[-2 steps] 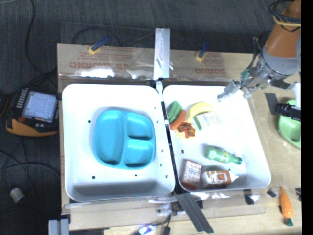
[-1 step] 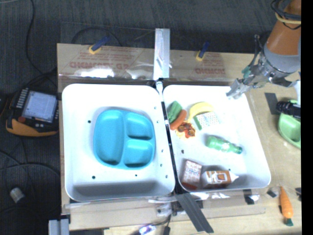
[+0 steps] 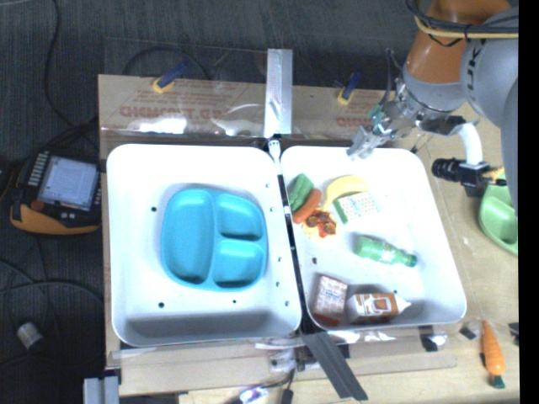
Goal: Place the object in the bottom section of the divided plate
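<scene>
Grey arm (image 3: pixel 472 49) bends in at upper right, gripper (image 3: pixel 368 144) poised above the right bin's (image 3: pixel 438 225) top rim, finger spacing unreadable. Blue divided plate (image 3: pixel 215 236) fills the left bin (image 3: pixel 135 225); green bottle (image 3: pixel 383 251) lies right of centre.

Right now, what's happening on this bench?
The grey arm's gripper hangs over the far rim of the right white bin, carrying nothing visible. The blue divided plate lies in the left white bin with nothing on it. Green plastic bottle, brown carton and toy foods lie in the right bin.
</scene>
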`<state>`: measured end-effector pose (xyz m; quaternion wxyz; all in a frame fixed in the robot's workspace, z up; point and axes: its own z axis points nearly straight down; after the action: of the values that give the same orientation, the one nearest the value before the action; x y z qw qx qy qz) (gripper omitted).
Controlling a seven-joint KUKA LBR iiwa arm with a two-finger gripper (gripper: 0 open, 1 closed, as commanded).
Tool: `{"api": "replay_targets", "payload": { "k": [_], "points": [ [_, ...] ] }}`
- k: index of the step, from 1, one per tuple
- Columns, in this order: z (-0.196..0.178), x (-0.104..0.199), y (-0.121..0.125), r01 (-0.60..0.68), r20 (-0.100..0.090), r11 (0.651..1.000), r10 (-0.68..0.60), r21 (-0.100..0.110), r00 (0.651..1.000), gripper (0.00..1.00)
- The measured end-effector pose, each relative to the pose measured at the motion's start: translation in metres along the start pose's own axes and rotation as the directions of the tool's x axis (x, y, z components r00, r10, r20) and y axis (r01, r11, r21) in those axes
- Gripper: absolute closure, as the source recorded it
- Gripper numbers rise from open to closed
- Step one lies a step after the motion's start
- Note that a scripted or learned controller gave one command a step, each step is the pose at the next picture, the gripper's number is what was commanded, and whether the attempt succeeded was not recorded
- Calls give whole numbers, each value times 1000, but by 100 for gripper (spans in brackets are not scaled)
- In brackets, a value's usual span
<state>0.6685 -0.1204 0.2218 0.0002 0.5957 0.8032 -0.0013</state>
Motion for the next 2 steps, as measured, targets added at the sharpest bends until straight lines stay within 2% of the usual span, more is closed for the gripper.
{"api": "replay_targets", "payload": {
  "k": [1,2],
  "points": [
    [-3,81,-63,6,-1,1000,-6,0,1000,100],
    [38,125,24,162,-2,987,-162,0,987,100]
  ]
}}
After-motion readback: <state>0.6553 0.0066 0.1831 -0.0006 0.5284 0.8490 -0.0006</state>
